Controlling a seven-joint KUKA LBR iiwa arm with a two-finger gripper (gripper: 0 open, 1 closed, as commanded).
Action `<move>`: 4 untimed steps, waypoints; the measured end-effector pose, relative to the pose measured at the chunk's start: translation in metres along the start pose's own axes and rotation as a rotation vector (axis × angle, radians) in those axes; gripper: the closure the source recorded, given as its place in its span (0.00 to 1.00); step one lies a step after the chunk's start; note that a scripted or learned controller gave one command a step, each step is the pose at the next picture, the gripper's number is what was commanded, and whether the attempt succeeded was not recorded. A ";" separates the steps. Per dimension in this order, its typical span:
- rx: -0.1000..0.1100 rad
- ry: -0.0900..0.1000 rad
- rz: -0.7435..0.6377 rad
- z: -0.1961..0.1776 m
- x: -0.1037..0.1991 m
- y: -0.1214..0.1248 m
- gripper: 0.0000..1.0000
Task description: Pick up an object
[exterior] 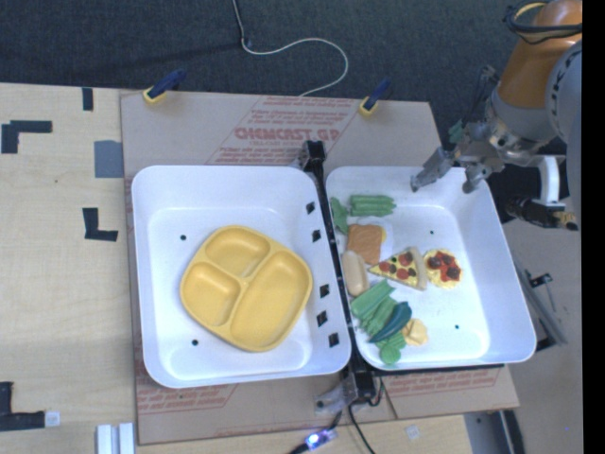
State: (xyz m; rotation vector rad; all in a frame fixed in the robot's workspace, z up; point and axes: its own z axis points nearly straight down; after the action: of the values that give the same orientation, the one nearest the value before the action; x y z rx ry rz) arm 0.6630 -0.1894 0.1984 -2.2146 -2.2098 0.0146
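Observation:
My gripper [442,180] hangs above the far right corner of the right bin [492,244], its two fingers spread apart with nothing between them. Toy food lies in that bin: a green bean pod [371,202] near the far left, an orange bread piece [365,242], a hot dog bun [354,273], a pizza slice [401,267], a small round pizza [442,267], green vegetables [382,314] and a yellow chunk [415,331] at the near side. The gripper is up and to the right of all of them.
The left bin [156,253] holds a yellow divided plate [246,288]. Both bins rest on a cardboard sheet [274,130] fixed with blue-yellow clamps [164,85]. A white cable [284,45] runs across the dark floor behind.

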 end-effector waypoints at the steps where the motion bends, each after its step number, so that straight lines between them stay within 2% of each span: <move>1: -0.015 -0.003 -0.003 -0.010 0.000 0.003 0.00; 3: -0.010 -0.003 -0.005 0.090 -0.005 0.004 0.00; 4: -0.013 -0.004 -0.005 0.115 -0.003 0.004 0.00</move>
State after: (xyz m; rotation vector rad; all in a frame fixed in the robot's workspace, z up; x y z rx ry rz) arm 0.6656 -0.1926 0.0831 -2.2174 -2.2244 0.0042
